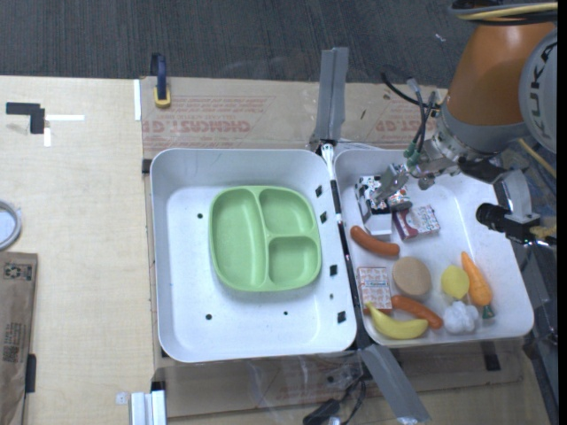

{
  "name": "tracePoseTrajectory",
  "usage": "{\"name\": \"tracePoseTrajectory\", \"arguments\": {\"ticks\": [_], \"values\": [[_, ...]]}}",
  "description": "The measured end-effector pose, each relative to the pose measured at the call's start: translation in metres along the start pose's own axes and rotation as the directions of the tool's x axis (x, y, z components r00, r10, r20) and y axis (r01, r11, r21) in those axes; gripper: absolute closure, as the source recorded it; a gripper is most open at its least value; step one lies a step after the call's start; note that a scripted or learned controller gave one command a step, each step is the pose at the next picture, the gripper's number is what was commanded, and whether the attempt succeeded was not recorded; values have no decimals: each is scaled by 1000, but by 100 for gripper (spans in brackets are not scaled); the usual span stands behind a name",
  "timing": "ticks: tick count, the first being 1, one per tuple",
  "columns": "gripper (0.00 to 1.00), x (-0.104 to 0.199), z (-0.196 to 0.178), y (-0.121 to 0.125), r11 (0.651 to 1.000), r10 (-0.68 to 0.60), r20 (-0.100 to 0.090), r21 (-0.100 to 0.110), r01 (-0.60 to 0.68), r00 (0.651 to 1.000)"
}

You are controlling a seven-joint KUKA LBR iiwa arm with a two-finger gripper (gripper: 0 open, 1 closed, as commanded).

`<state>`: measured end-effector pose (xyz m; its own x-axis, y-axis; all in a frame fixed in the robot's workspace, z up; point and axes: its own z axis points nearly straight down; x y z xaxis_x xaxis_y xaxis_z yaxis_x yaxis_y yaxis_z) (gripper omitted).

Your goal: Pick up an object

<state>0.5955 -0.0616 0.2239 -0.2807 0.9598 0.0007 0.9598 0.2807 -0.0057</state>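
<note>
My gripper [384, 194] hangs low over the back left part of the right bin [505, 326]. Just in front of it lies a reddish-brown sausage [374, 242], and to its right a small red and white box [416, 222]. Further forward in that bin are a tan round disc [411, 276], a printed packet [374, 283], a yellow lemon [454, 282], an orange carrot [477, 279], a second orange piece [417, 309], a banana [397, 325] and a white lump [458, 317]. I see nothing clearly held.
The left bin [177, 264] holds a green divided plate [266, 237]. A grey divider bar [333, 96] runs between the bins at the back. The arm's orange band [496, 69] looms over the right bin's back right corner. A roll of tape [5, 227] lies on the bench at far left.
</note>
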Motion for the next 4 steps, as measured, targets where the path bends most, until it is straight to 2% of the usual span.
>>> {"name": "tracePoseTrajectory", "arguments": {"ticks": [1, 2, 3, 4], "values": [[0, -47, 135, -107, 989, 145, -2, -1, -145, 989], [0, -116, 136, -91, 1000, 26, -2, -3, -26, 1000], [100, -117, 130, -91, 1000, 30, -3, -1, -30, 1000], [100, -82, 22, -92, 994, 110, 0, -1, -110, 994]]}}
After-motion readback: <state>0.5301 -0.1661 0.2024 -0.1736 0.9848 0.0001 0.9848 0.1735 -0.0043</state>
